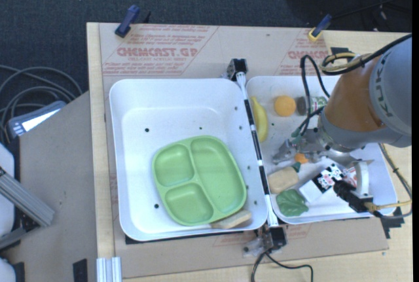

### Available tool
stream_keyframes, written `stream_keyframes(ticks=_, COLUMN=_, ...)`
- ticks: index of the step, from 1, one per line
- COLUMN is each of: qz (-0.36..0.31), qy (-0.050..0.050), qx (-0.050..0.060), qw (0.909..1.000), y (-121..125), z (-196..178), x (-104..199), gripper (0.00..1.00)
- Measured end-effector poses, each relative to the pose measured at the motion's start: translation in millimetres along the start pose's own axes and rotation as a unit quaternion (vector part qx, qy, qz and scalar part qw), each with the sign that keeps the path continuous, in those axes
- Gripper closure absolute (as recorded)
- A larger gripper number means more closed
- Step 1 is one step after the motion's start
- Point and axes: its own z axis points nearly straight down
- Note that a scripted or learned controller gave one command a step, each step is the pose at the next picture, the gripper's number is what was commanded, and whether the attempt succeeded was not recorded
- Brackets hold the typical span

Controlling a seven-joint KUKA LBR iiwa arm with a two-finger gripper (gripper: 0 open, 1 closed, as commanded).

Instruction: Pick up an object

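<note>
Grey arm with orange band (353, 107) enters from 3 o'clock and bends down over the right shallow white bin (386, 192). The two-finger gripper (296, 143) sits low near the centre of that bin, among the clutter; whether it is released or clenched on anything, I cannot tell.

Right bin contents, taken from the bin's centre:
- small orange ball (284, 106) at 12 o'clock, well apart from the gripper
- yellow banana-shaped piece (260, 120) at 10 o'clock, lying along the wall shared with the other bin
- small grey cylinder (302, 105) just beside the ball, on its 3 o'clock side
- tan block, maybe bread-shaped (283, 180), at 7 o'clock, near the shared wall
- green soft leafy-looking lump (291, 202) at 6 o'clock, just below the tan block
- black and white small object with printed marks (325, 179) at 5 o'clock; kind unclear
- a small orange bit (300, 158) right under the gripper; too small to name

Left shallow white bin (131, 104): pale green plastic plate with three compartments (198, 179) lies flat toward 5 o'clock. A tan slab (230, 222) pokes out from under the plate's 5 o'clock edge, touching it.

Both bins rest on a brown board with red print (157, 48)
</note>
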Motion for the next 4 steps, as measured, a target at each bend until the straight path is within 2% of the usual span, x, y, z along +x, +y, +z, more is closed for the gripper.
stream_keyframes(ticks=1, qz=0.000, qy=0.000, qx=-0.001, qw=1.0000, y=0.2, z=-9.7, x=0.1, gripper=1.00)
stream_keyframes(ticks=2, qz=0.000, qy=0.000, qx=-0.001, qw=1.0000, y=0.1, z=-9.6, x=0.1, gripper=0.00)
stream_keyframes(ticks=3, qz=0.000, qy=-0.001, qx=-0.002, qw=1.0000, y=83.5, z=-0.7, x=-6.1, gripper=0.00)
stream_keyframes(ticks=4, qz=-0.001, qy=-0.002, qx=-0.003, qw=1.0000, y=84.0, z=-10.7, x=-6.0, gripper=1.00)
